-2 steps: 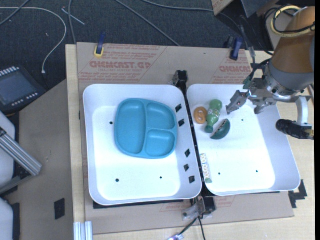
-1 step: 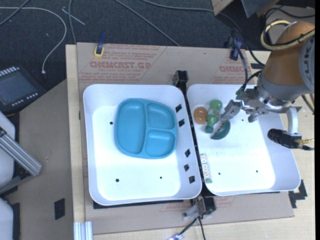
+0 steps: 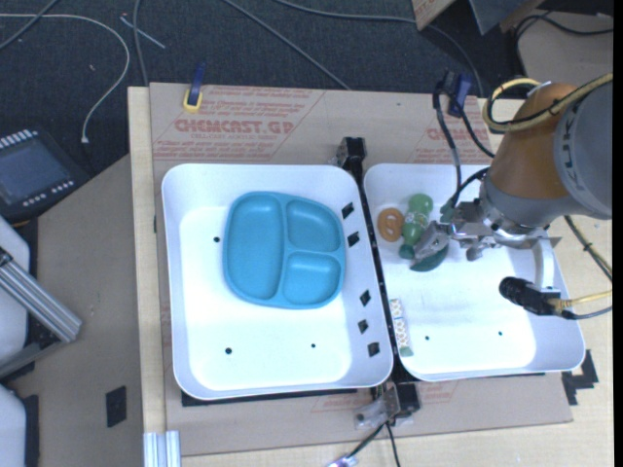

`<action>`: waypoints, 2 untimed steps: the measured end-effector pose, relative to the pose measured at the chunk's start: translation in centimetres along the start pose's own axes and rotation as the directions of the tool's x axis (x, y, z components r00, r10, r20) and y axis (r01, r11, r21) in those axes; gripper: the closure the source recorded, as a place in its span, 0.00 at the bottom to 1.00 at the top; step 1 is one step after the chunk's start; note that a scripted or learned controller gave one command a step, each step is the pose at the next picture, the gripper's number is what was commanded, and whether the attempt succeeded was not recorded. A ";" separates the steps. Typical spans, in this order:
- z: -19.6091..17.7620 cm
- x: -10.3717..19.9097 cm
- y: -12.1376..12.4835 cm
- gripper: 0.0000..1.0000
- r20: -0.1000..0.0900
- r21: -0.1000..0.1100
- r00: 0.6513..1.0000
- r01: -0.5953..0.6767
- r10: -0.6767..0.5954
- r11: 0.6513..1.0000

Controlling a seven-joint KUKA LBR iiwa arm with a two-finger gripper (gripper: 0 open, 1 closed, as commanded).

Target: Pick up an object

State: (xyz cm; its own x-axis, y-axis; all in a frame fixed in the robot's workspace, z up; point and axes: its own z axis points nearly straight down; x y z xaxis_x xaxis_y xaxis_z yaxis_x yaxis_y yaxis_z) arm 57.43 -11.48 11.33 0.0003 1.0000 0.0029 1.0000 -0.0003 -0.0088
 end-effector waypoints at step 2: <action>1.7 0.1 0.1 1.00 0.001 -0.008 1.000 0.000 0.000 1.000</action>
State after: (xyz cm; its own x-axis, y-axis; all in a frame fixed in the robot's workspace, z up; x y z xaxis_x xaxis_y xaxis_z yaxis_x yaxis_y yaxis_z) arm 57.50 -11.42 9.61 0.0004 1.0000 0.0020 1.0000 -0.0004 -0.0007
